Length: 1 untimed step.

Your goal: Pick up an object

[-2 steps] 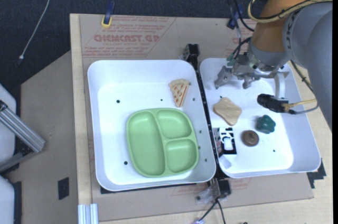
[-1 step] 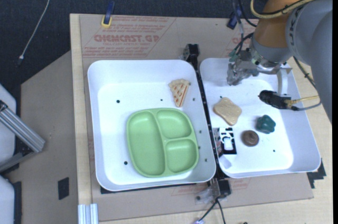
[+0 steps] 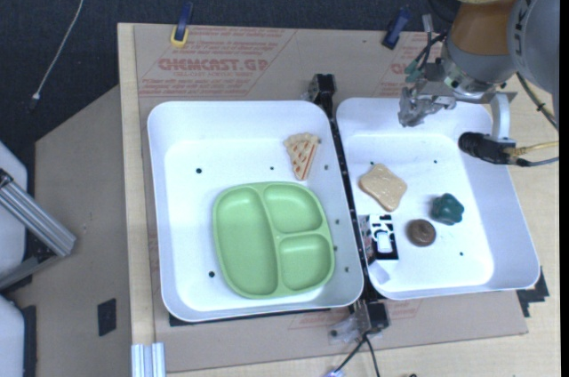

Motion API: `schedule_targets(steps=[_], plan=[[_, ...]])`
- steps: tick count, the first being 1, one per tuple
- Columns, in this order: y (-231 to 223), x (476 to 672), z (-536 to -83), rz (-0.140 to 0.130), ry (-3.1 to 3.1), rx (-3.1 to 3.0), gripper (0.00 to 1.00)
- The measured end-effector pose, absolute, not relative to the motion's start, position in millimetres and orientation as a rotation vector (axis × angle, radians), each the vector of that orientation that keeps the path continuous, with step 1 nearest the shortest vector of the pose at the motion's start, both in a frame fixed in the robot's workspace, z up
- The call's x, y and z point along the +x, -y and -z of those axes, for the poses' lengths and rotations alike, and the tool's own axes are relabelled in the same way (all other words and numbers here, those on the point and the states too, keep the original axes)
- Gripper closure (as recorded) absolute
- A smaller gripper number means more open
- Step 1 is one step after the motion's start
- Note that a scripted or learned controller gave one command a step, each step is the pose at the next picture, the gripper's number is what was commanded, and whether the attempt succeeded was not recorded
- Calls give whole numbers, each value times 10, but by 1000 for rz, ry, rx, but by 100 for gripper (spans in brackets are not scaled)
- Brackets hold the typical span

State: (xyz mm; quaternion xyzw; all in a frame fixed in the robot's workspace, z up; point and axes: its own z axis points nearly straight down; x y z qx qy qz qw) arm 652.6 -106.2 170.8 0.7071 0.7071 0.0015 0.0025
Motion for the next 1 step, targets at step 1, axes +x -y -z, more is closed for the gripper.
schedule_targets(steps=[1], plan=[[1063, 6540, -2248, -6, -2218, 2216, 100]])
